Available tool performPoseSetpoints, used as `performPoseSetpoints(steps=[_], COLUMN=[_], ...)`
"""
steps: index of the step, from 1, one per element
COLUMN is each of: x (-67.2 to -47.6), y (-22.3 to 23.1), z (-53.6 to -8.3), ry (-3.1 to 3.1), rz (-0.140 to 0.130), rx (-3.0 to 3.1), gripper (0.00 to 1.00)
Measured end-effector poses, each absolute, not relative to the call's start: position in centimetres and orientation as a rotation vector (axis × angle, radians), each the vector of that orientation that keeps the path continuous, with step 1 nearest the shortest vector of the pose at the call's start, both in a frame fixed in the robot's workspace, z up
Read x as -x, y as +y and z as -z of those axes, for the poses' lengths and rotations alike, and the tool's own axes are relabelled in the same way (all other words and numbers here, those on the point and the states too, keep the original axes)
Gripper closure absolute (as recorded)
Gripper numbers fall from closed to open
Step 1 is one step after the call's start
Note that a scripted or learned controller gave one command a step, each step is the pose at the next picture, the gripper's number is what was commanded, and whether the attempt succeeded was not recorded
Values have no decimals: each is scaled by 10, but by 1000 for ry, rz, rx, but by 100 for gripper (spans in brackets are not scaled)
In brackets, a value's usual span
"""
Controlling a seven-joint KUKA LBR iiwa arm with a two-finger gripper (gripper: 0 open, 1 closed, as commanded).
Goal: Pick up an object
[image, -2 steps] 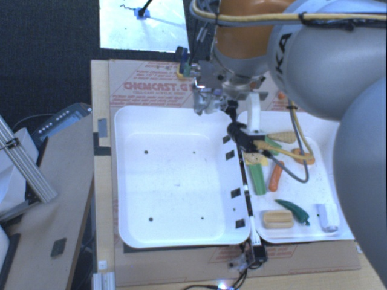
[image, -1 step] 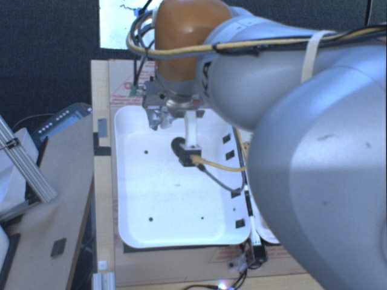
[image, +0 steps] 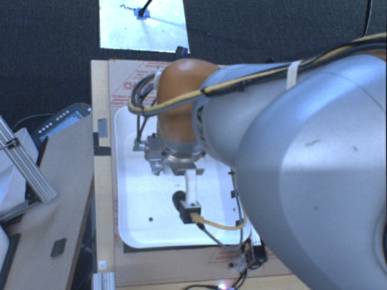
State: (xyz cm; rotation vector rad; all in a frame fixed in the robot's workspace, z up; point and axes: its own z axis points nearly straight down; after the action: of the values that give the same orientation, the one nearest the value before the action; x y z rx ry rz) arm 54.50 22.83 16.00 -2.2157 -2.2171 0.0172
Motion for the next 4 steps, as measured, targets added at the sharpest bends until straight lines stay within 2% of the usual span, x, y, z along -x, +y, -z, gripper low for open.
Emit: performPoseSetpoints(steps=[1, 2, 4], x=[-504, -486, -488], y=[223, 211, 212], z=[-177, -185, -205], ry=[-2220, -2219, -2221], rz=[-4, -2, 3], rx=[2220, 2221, 2219], gripper=[100, 100, 100])
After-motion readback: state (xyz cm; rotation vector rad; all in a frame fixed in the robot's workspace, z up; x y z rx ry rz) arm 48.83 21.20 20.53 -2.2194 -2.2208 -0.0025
